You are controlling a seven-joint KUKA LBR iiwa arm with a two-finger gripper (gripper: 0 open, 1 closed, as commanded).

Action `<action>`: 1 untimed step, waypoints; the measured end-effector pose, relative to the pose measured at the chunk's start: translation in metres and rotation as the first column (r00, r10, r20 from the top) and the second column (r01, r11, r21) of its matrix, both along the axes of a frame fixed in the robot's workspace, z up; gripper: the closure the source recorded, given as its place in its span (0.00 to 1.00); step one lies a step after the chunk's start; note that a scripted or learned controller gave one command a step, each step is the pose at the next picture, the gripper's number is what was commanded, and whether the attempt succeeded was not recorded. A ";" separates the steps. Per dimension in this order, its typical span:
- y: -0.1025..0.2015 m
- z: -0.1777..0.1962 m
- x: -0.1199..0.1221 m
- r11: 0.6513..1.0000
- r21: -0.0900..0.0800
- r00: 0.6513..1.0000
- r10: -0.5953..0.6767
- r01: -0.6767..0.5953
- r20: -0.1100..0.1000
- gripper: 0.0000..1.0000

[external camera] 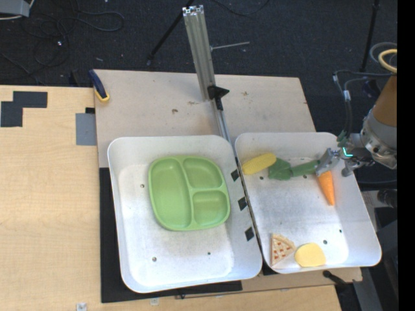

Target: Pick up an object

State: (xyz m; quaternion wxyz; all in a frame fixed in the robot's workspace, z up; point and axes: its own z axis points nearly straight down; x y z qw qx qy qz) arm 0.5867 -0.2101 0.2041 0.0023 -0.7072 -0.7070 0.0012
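Note:
An orange toy carrot (327,188) lies near the right wall of the right bin (363,251). A green long-handled toy (290,170) lies to its left, and beside that a yellow oblong piece (259,163). A pizza slice (281,249) and a round yellow piece (310,255) rest at the bin's front. My gripper (336,165) hangs at the bin's upper right, just above the carrot's top end and next to the tip of the green handle. It is open, and nothing shows between its fingers.
A green divided plate (189,192) lies in the left bin (130,251). A metal post (200,50) rises behind the bins, near their dividing wall. The arm comes in over the right bin's right rim.

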 end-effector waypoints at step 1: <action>0.000 0.001 0.001 1.000 -0.001 1.000 0.000 0.000 0.002 0.00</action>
